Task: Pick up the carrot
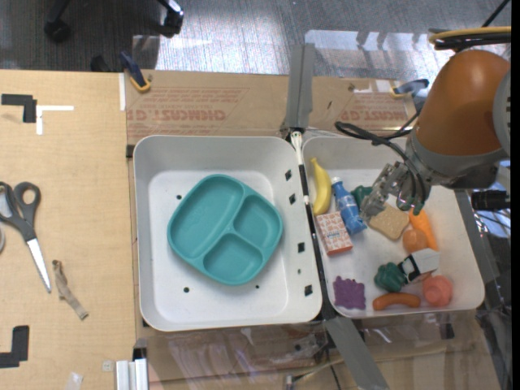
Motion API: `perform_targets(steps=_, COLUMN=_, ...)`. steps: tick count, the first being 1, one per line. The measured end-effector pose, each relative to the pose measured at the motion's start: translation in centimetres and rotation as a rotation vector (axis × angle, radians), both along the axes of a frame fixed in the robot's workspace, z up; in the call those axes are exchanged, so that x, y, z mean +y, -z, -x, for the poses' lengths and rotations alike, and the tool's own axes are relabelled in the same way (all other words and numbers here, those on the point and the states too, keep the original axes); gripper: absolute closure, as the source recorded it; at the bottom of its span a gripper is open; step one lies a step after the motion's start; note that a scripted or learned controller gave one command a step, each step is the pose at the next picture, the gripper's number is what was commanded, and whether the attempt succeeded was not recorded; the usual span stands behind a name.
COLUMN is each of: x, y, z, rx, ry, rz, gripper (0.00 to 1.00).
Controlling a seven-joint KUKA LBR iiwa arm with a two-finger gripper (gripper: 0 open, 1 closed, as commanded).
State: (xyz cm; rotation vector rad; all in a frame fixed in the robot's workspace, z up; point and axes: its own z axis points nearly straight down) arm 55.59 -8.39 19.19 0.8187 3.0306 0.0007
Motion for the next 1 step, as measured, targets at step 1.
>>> perform_targets(steps=1, x=-6.23, y=-12.01, z=0.79, rx=-0.001, ry=-0.172, rz=0.002, gripper=1.0)
